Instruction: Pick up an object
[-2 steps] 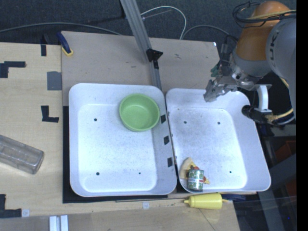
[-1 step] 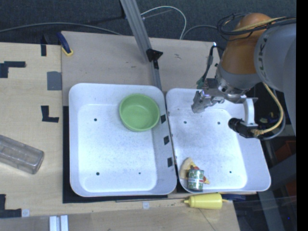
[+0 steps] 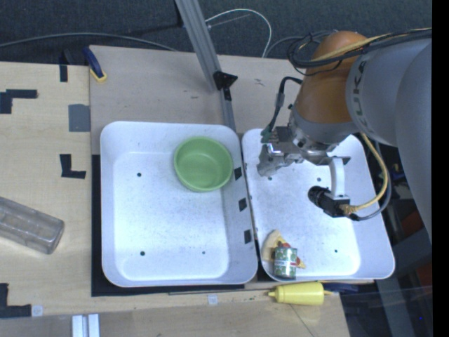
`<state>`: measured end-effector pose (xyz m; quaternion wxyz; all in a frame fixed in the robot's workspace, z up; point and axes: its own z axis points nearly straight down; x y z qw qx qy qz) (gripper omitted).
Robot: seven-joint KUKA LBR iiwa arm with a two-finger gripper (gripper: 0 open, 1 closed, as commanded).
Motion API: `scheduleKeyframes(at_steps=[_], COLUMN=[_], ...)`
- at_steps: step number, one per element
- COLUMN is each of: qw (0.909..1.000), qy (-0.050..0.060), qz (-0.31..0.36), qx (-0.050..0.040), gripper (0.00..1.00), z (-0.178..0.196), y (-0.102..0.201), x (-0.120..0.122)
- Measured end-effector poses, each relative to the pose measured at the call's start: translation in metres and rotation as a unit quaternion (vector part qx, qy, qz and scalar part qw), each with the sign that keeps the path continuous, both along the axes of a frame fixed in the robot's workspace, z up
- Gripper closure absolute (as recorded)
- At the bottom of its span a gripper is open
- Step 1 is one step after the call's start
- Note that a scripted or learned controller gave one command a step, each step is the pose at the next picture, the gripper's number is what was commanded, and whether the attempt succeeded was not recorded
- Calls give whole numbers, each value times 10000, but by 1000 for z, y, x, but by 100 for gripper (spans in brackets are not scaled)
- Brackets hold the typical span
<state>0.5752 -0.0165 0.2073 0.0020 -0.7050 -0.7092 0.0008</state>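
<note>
Wooden bench top [image 3: 154, 83] fills my screen, with dark floor past its far edge and two shallow white bins side by side on it. From my seat the biggest thing is the arm [image 3: 393, 90], grey with its orange band, reaching in from the right over the right bin [image 3: 365, 258]. Next in size is the left bin [image 3: 126, 209], which carries a green bowl [image 3: 203, 163] near its far right corner, close to the divider.

At the near edge of the right bin lies a small cluster of packaged items [image 3: 283, 256], the closest candidates for a pick. A yellow bottle [image 3: 300, 293] lies on the bench just outside that bin, long axis left to right.

My gripper [image 3: 268, 166] hangs over the far left part of the right bin. The cluster lies toward the camera from it, well apart; the bowl sits just across the divider to its left. Nothing shows between its tips, though I cannot tell how it is set.
</note>
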Motion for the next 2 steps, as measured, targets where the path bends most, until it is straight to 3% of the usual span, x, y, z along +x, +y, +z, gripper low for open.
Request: scheduleKeyframes(at_steps=[2], qw=[10000], qy=[7], qz=[-1], qx=[-4], gripper=[100], z=[1], y=[96], x=[-65])
